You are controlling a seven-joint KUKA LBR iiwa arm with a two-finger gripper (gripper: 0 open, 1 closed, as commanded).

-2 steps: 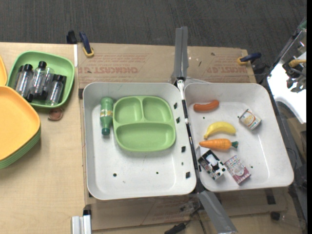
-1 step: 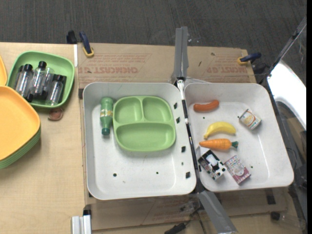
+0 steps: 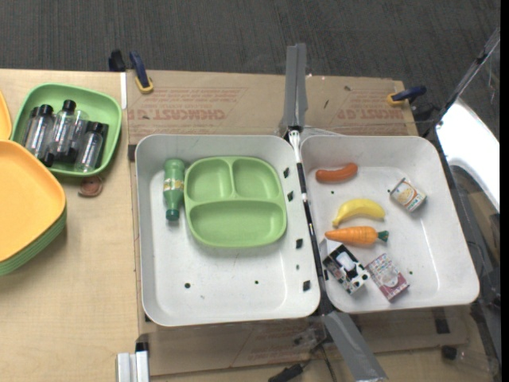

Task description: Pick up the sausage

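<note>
Lying near the far edge of the right bin, the sausage runs roughly parallel to that edge, clear of its neighbours. Banana, carrot and small cartons share this bin. Left bin holds a green divided plate and bottle. Gripper state: cannot tell.

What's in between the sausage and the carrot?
The banana lies between the sausage and the carrot in the right bin, seen in the camera view from above.
</note>
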